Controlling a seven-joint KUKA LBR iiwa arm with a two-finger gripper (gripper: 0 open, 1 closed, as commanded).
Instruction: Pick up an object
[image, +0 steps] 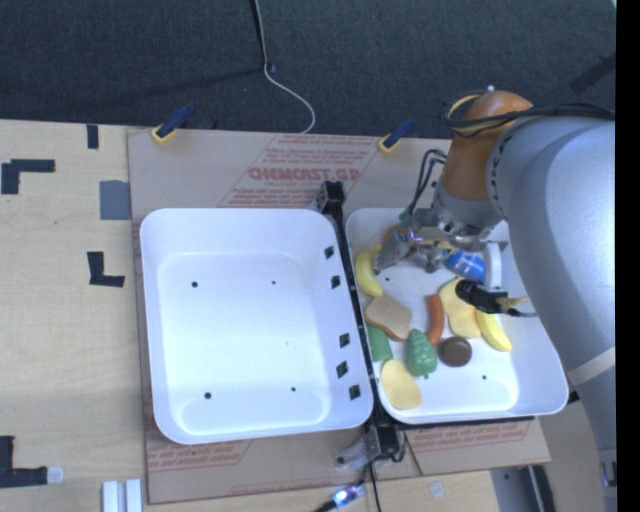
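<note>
Reaching into the right bin (520, 395) near its far edge, the gripper (420, 245) hangs over crowded toy food; whether its jaws are apart or together I cannot tell. A yellow banana (366, 272) lies against the left wall, a tan bread slice (390, 318) just nearer. Smooth, rounded plastic could slip, and packed neighbours may block the closing. The left bin (160, 240) is glossy white.

The arm (560, 210) is a thick, smooth grey tube with rounded contours, broad at the right of the scene. Toward the wrist it narrows into an orange band (478, 150) with a domed top. Thin black cables loop around that band and run down to the dark metal gripper (418, 245) hardware.
</note>
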